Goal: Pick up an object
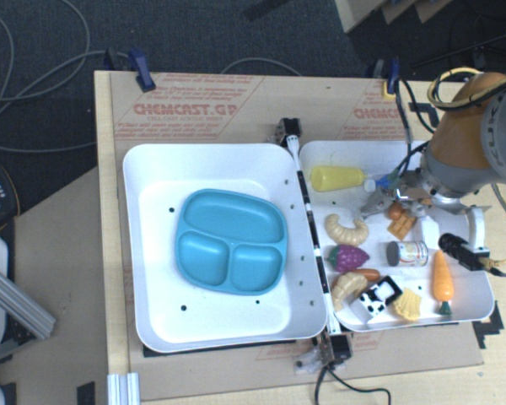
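The right bin (481, 306) holds several small items. A yellow bottle (337, 178) lies at its far left, with a beige croissant-like piece (346, 228) below it. Purple grapes (350, 257), a bread roll with a red sausage (352, 282), a black-and-white cube (378, 297) and a yellow cheese wedge (407, 304) sit toward the front. A small clear jar (409, 252) and a carrot (442, 278) lie to the right. My gripper (395, 199) hangs over the bin's upper middle, just above an orange piece (400, 223). Nothing shows held in it.
The left bin (152, 310) carries a blue divided plate (230, 240) in its middle. The arm (468, 142) comes in over the right bin's far right corner. A black part of the wrist (460, 251) sticks out above the carrot. Clamps (140, 68) sit at the board's back edge.
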